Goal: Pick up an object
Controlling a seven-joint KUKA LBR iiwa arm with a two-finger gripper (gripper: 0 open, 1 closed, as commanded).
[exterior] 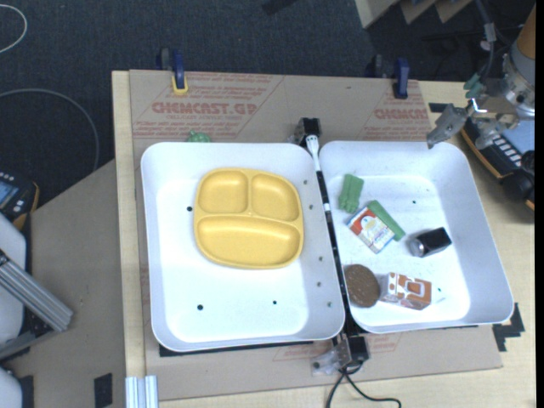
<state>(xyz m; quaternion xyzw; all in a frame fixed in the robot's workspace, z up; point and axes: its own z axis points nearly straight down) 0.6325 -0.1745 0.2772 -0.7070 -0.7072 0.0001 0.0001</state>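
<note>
Camera view; tool (452, 126) seemingly above right bin (476, 253)

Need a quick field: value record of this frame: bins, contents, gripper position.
left bin: holds one yellow divided plate, three compartments
right bin: holds five items
items, right bin: green block; red-and-white packet lying over a green strip; dark cylinder; brown disc; orange-and-white packet
contact: brown disc and orange-and-white packet side by side at the near edge
gripper: above the far right corner of the right bin, outside its rim, holding nothing visible
task state: no object lifted yet
</note>
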